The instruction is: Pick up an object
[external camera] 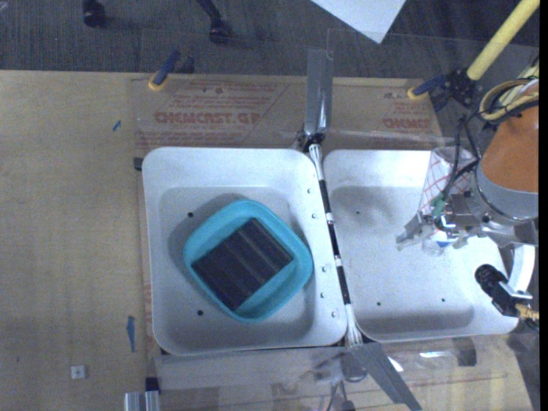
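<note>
A turquoise, rounded-square dish (248, 259) with a dark ribbed block lying in it rests in the left bin (171, 178). The arm comes in from the right, its orange band (514, 157) over the right bin (377, 289). My gripper (435, 229) hangs low over the right part of that bin, far from the dish. Something see-through with a red criss-cross pattern (443, 174) shows just behind the gripper. A small blue spot (441, 241) sits under the gripper; I cannot tell what it is.
A metal divider with clamps (318, 101) runs between the two bins. Cables and a yellow rod (505, 28) crowd the upper right corner. A black fitting (497, 285) sticks over the right bin's right rim. The wooden bench (68, 229) extends to the left.
</note>
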Action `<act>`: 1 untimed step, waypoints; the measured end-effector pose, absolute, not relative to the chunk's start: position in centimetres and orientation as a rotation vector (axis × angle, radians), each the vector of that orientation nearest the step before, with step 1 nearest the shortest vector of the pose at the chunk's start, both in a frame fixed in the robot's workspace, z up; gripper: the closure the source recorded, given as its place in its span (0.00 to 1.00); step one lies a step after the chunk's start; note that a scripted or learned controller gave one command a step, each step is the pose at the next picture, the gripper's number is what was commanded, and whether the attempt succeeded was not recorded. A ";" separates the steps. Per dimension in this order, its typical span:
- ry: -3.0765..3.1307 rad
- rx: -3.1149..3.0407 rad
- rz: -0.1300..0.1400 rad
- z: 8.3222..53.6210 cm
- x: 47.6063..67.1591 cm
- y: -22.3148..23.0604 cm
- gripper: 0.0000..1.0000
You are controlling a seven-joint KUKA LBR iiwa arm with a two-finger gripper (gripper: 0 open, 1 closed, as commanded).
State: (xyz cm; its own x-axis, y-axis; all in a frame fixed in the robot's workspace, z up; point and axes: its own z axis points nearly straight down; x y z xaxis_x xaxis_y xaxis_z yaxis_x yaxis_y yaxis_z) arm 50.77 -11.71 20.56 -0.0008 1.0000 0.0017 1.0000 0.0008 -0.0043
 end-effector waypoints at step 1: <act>-2.253 -2.190 0.000 21.0 58.7 -15.3 0.00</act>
